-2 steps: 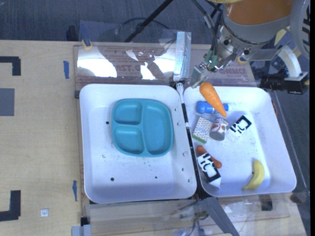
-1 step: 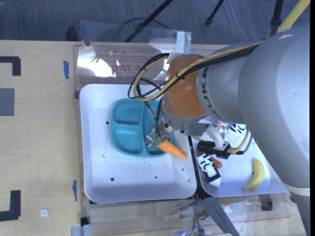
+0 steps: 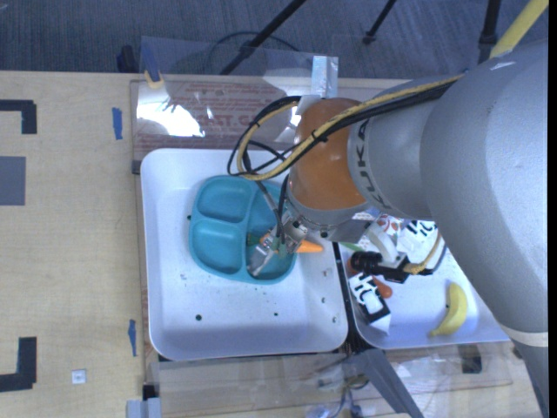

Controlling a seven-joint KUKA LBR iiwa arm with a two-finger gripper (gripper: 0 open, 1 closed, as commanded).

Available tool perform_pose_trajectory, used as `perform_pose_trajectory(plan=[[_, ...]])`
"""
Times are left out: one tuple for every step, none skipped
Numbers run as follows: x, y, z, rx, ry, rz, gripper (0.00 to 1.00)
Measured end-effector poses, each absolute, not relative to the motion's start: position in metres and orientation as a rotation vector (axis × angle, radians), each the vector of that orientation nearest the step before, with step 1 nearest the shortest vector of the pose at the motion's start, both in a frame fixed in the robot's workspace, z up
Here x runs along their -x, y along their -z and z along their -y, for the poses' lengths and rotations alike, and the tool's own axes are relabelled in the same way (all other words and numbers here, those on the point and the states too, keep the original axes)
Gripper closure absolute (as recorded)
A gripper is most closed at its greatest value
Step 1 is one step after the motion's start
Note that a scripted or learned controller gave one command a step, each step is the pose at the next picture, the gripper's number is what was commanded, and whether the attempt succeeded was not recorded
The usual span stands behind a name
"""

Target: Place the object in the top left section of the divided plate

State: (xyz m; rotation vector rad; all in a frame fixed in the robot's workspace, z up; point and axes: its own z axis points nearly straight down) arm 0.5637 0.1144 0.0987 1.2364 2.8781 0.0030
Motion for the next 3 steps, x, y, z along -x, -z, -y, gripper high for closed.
perform_pose_trajectory(plan=[[-0.564,-0.108,-0.115,-1.238,-0.008,-2.877,1.0],[-0.539,-0.101,-0.155,-1.11,-0.019,-2.898,1.0],[-0.541,-0.101,-0.191,-1.019,0.015,-2.932,1.0]])
